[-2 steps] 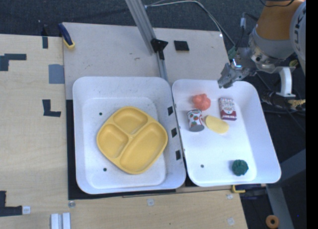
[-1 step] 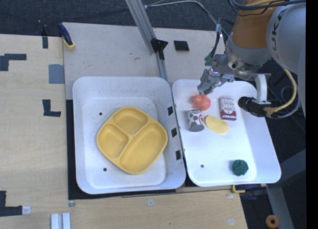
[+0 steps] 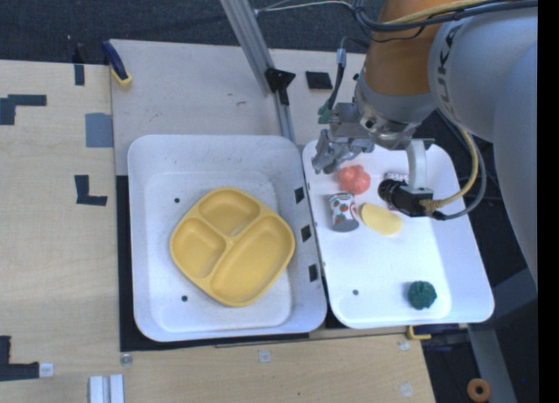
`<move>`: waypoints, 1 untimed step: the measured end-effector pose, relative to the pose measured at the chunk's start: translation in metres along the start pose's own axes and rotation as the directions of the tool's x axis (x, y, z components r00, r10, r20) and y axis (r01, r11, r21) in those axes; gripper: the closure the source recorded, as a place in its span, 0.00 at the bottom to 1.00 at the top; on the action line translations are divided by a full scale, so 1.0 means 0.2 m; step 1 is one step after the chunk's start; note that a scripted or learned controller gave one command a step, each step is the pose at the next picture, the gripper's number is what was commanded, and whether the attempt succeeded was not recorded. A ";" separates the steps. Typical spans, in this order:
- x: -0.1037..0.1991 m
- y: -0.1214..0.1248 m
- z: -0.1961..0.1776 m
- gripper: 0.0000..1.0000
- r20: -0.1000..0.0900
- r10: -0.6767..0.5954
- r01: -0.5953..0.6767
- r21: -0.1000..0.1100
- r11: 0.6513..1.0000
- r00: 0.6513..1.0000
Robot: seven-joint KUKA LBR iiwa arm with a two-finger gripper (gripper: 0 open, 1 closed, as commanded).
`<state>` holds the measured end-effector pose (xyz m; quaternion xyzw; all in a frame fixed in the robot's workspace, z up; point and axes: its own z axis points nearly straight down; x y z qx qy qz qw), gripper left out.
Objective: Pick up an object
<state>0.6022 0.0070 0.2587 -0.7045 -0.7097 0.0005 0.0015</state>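
The arm (image 3: 454,43), smooth grey metal under an orange dome, reaches over the right bin (image 3: 454,305). That bin is a shallow white plastic tray with rounded corners; its twin, the left bin (image 3: 148,218), touches its left side and carries a glossy yellow plate (image 3: 231,244) moulded into three compartments. The gripper (image 3: 330,158) hangs over the right bin's upper left corner, and whether it is spread or closed I cannot tell.

Candidates all lie in the right bin. A soft-looking pink lump (image 3: 354,178) sits just beside the gripper, toward the bin's middle. Below it stands a small printed cup (image 3: 342,211), with a smooth yellow oval (image 3: 381,218) just to the cup's right. A knobbly green ball (image 3: 422,294) lies well apart, near the bin's lower right corner.

The lump looks the nearest target. A good grasp would likely centre over it and descend straight, keeping clear of the bin wall and the cup.
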 end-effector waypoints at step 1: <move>0.28 -0.03 0.08 1.00 0.000 0.000 0.000 0.000 1.000 1.000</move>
